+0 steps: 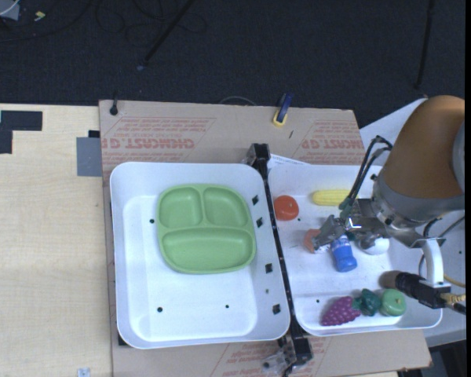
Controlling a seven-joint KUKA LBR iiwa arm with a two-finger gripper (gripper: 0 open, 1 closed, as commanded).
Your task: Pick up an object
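- Gripper (323, 236): low over the right bin (298, 305); whether its fingers are parted or closed cannot be told.
- Orange-red piece (308, 241): just beside the fingertips.
- Blue bottle (344, 256), orange ball (286, 206), corn cob (330, 198), purple grapes (340, 311): right bin.
- Green divided plate (205, 229): left bin (129, 289).

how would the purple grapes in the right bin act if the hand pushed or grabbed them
The purple grapes look like a bumpy moulded toy, so probably light and stiff. Their lumpy surface may slip between fingers. Touching the green piece, they'd likely nudge it.
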